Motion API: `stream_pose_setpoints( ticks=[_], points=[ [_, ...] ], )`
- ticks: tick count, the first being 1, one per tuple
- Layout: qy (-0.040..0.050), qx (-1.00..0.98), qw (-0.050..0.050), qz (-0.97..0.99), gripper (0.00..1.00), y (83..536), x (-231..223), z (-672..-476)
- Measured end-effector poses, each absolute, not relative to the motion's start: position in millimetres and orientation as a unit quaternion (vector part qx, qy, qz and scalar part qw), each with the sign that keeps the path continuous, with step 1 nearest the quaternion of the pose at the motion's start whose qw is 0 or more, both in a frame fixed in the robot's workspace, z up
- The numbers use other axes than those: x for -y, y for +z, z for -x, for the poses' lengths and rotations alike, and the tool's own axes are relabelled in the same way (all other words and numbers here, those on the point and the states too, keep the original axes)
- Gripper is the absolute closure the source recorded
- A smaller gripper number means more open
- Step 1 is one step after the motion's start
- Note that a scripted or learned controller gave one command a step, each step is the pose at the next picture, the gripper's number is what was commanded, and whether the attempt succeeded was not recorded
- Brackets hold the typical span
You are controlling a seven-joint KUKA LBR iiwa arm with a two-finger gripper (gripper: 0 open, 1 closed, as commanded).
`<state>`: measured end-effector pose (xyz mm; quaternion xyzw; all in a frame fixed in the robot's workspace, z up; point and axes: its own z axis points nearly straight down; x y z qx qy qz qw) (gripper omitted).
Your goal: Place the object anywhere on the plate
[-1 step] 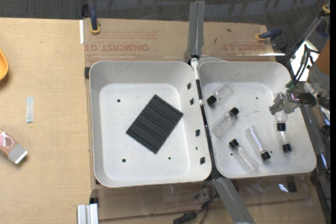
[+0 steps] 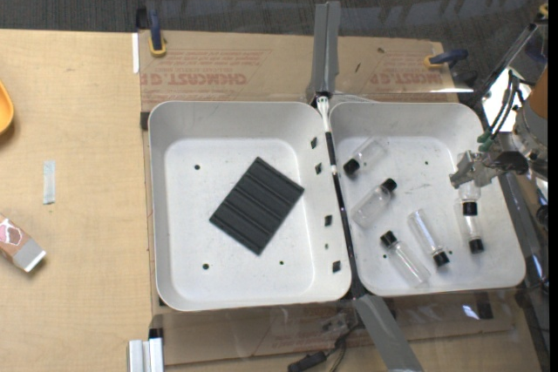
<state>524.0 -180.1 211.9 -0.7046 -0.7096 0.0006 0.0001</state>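
My end effector (image 2: 471,172) hangs at the right edge of the right shallow white bin (image 2: 436,119); I cannot tell its state. Five clear plastic vials with black caps lie in that bin: one at upper left (image 2: 364,157), one at centre (image 2: 377,197), one at lower left (image 2: 403,257), one beside it (image 2: 428,236), and one on the right (image 2: 472,226) just below my end effector. The plate — a dark ribbed rectangular slab (image 2: 256,205) — lies tilted in the left shallow white bin (image 2: 166,213), nothing on it. Both bins rest on the wooden desk (image 2: 78,100).
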Motion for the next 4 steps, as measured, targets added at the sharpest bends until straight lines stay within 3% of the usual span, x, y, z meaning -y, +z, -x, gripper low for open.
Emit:
stream_pose_setpoints(
  ticks=[1,2,3,4],
  points=[
    [0.0008,0.803,0.000,0.596,1.00,244,152,-578.2],
    [0.0008,0.789,-0.001,0.614,1.00,318,94,-646.1],
    [0.0014,0.736,0.000,0.677,1.00,434,46,-659.4],
    [0.0017,0.794,0.001,0.608,1.00,441,69,-626.1]
  ],
)
